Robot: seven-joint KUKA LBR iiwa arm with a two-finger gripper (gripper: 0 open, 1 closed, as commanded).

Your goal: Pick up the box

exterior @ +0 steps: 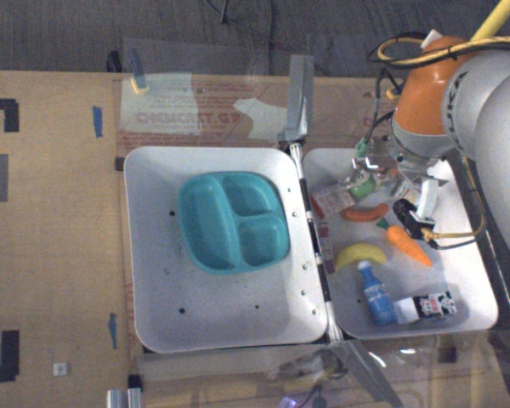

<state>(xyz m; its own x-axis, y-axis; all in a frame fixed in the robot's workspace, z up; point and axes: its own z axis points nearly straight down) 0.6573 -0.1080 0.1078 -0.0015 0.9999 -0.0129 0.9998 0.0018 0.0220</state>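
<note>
Fingers first: we cannot tell how wide they stand, because the gripper is a small dark and metallic cluster under the orange band of the arm, low over the far part of the right bin, and its tips blur into the things below. We see nothing clearly between them.

We take the box to be the flat pale carton with red print lying at the far left of that bin, just beside the gripper; its edges are soft in this view. Next to it lie a glossy reddish sausage shape and a small green piece. Toward the near side we find a curved yellow banana, a tapered orange carrot, a blue bottle with a white cap, and a small black-and-white carton on its side.

The left bin holds a teal plastic tray with three rounded compartments, sitting slightly tilted.
</note>
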